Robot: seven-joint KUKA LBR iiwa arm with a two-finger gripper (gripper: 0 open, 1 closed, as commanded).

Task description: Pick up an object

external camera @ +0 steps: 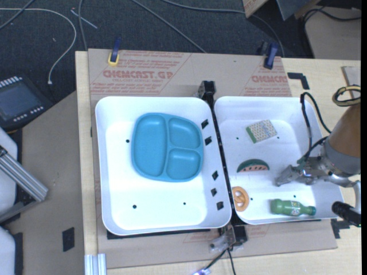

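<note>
Green bottle lies on its side at the right bin's near edge, just below the tool, whose fingers look spread and hold nothing. Watermelon slice lies beside it, sponge farther back.

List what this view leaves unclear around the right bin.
- Gripper: small and blurred in the camera view; whether its fingers are open or shut cannot be told.
- Arm: cut off by the right edge.
- Pretzel: at the right bin near-left rim; whether it rests on the rim or the floor is unclear.
- Bottle: label too small to read.
</note>
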